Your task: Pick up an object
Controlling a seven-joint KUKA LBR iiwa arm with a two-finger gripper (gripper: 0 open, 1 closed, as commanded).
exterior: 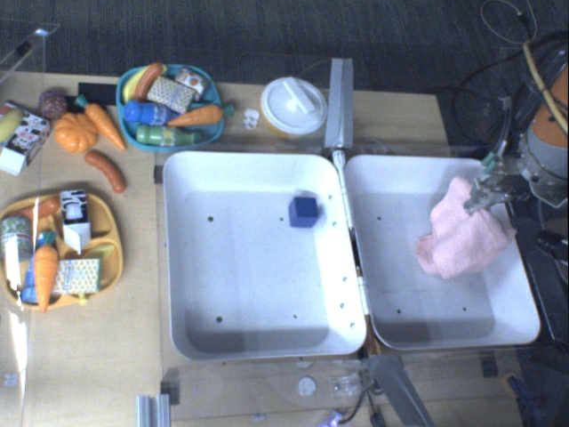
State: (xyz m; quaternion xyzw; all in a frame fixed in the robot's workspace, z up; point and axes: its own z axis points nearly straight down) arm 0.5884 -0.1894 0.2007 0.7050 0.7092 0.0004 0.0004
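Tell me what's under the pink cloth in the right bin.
The pink cloth lies crumpled on the right bin's white floor, with the gripper at its upper edge. Anything beneath its folds is covered, so I can't tell.

One fixed overhead camera looks down, slightly slanted, on both bins (258, 172).

A dark grey carpeted floor (267, 16) is stretching across the far side, and black cables (498, 25) are looping over it at the far right. A pale wooden bench (133, 327) is taking up most of the space, with 2 shallow white bins (258, 327) sitting side by side on it, edges touching. At the left, a yellow tray (107, 238) and a blue bowl (213, 132) are holding toy food. A round white lid (293, 103) is lying behind the bins. Even light is falling overhead, casting soft shadows.
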